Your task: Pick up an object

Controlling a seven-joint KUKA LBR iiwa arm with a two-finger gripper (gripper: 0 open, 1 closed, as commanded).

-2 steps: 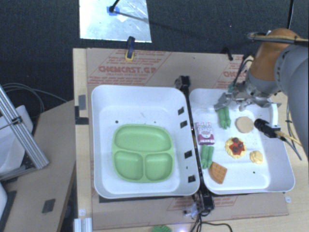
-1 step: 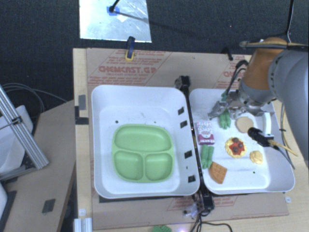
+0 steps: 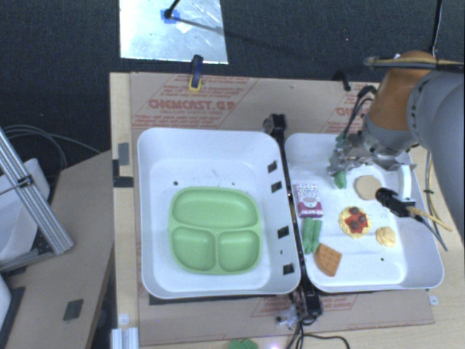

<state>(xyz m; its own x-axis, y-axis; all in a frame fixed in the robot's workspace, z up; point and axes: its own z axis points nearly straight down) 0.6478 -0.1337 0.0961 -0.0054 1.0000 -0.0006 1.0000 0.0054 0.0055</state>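
Note:
The right bin [image 3: 418,271] holds several small items. These include a pink and white packet [image 3: 308,199], green bean pods [image 3: 312,235], an orange waffle piece [image 3: 328,259], a red and yellow pizza-like disc [image 3: 354,221], a tan cookie [image 3: 367,187] and a yellow lump [image 3: 386,236]. My gripper [image 3: 338,167] hangs low over the bin's back left part, beyond the packet and left of the cookie. A small green piece [image 3: 339,180] shows right at its tip. Whether it is gripped or lying on the bin floor is unclear.
The left bin [image 3: 156,158] contains a green divided plate [image 3: 215,228]. A black divider [image 3: 285,195] with clips runs between the bins. The grey arm with its orange band [image 3: 396,97] reaches over the right bin's back right corner.

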